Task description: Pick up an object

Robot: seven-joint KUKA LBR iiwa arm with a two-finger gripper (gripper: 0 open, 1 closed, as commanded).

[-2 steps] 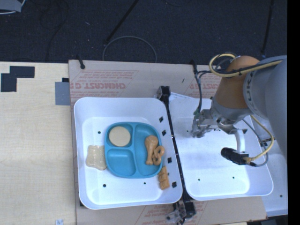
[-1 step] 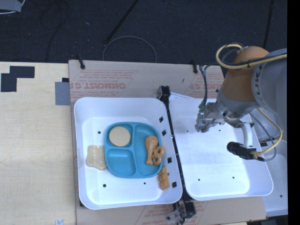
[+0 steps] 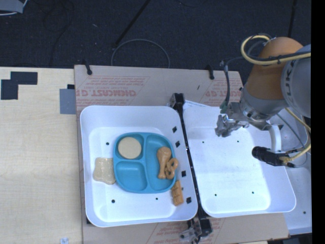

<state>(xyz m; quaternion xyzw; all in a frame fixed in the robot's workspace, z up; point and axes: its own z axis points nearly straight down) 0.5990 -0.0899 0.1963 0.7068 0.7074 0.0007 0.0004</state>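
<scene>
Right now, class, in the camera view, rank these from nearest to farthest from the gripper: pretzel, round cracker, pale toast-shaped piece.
From the gripper:
1. Pretzel, in the blue tray's right compartment.
2. Round cracker, upper-left compartment.
3. Pale toast-shaped piece, left of the tray.

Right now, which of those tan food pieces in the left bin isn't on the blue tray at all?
The pale bread slice, lying on the bin floor just left of the blue tray. The round piece and the twisted piece sit inside the tray's compartments.
</scene>
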